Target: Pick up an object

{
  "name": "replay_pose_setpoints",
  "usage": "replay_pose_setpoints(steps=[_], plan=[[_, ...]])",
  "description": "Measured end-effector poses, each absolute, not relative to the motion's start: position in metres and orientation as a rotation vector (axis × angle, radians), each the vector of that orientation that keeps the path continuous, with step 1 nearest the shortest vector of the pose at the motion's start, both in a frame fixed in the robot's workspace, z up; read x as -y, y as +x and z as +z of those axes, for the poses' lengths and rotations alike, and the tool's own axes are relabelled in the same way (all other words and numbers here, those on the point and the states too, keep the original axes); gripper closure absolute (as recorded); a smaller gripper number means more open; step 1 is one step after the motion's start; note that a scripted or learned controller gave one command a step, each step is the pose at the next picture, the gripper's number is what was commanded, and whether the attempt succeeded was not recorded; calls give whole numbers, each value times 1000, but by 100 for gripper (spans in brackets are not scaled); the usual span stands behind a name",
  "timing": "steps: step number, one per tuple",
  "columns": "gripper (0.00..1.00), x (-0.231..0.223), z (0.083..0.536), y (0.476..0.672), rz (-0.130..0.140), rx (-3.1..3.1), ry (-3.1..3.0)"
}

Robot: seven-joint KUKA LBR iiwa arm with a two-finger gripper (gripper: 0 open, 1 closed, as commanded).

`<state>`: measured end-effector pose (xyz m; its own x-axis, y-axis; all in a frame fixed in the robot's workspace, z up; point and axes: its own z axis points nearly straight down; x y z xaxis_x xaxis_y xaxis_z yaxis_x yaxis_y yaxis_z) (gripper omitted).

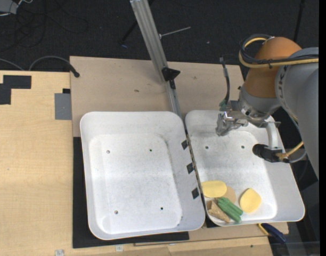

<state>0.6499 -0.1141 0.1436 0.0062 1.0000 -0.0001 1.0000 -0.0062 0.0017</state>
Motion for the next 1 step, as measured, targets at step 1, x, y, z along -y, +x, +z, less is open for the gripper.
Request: replay_pose_setpoints(steps=[1], plan=[[100, 119, 187, 649, 2, -2210, 2230]])
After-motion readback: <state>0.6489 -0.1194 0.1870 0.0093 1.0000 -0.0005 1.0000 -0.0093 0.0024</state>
